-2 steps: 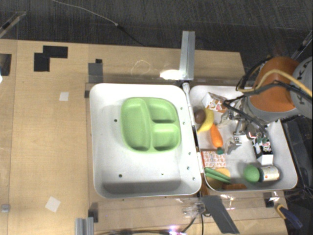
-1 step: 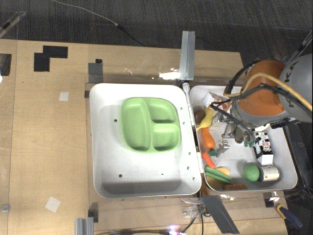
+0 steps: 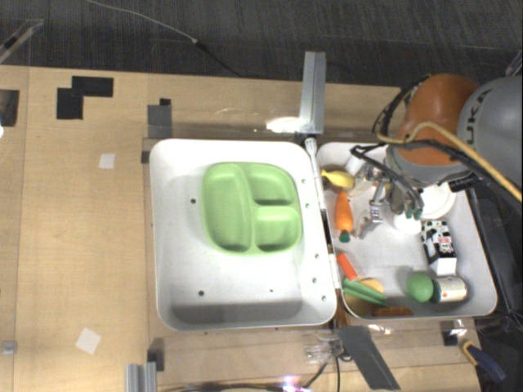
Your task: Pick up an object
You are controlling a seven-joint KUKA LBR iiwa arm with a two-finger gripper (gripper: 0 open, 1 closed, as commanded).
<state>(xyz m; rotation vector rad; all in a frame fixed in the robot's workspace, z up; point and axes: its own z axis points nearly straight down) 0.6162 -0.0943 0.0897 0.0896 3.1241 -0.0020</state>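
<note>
A pale wooden bench carries two shallow white bins with rounded corners. The left bin holds a smooth green divided tray. In the right bin the gripper hangs low — whether it is open or closed cannot be told. Just left of the gripper lies a tapered orange carrot; a yellow piece sits above the carrot, a round green ball well below it.

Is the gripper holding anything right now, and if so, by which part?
It cannot be told. The gripper hangs low in the right bin beside the carrot, with nothing seen between its fingertips.
</note>
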